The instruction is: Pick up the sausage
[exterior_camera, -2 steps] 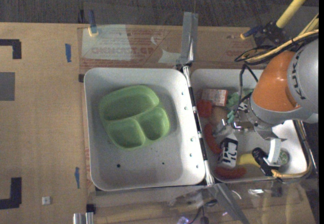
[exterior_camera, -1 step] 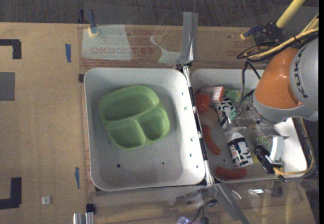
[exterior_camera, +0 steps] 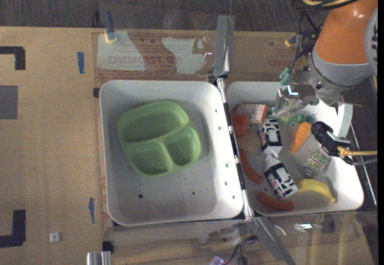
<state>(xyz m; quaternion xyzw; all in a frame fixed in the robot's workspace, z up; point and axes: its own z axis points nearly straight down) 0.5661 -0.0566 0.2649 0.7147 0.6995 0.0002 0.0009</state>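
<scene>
Two red sausages lie in the right bin (exterior_camera: pixel 354 198). One sausage (exterior_camera: pixel 250 168) runs along the bin's left wall. The other sausage (exterior_camera: pixel 275 201) rests at the front edge, left of a banana (exterior_camera: pixel 316 189). My gripper (exterior_camera: pixel 291 104) hangs over the back of the right bin, under the grey wrist and orange band (exterior_camera: pixel 345 24). It is well behind both sausages, above a greenish item (exterior_camera: pixel 295 118) and near a small box (exterior_camera: pixel 254 113).
The right bin also holds two black-and-white cartons (exterior_camera: pixel 271 135) (exterior_camera: pixel 280 180), an orange carrot (exterior_camera: pixel 300 136), a red piece (exterior_camera: pixel 240 125) and a green-labelled cup (exterior_camera: pixel 315 162). The left bin (exterior_camera: pixel 120 198) holds a green divided plate (exterior_camera: pixel 159 136). A black cable fitting (exterior_camera: pixel 327 136) hangs beside the carrot.
</scene>
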